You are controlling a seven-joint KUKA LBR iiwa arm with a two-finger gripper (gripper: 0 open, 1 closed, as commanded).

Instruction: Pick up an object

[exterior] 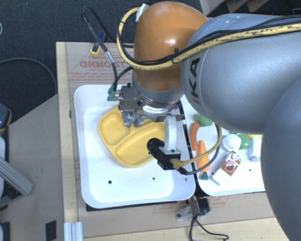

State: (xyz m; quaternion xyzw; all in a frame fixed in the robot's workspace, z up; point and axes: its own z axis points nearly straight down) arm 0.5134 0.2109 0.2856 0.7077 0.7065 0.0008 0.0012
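Crowding my right bin [251, 187]: two carrots [202, 154] and small toys. Yellow banana-shaped toy [128, 139] lies in left bin [90, 149], touching gripper [132, 118]; finger state I cannot tell. Arm [241, 74] blocks much. Cardboard [72, 64] underneath, dark carpet [30, 24] around.

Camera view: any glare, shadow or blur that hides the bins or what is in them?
Camera view: sharp overall; the right bin is washed out by bright light, so its small items lose detail; the left bin is evenly lit, with soft shadow under the yellow object; the arm looms large and covers much of both bins.
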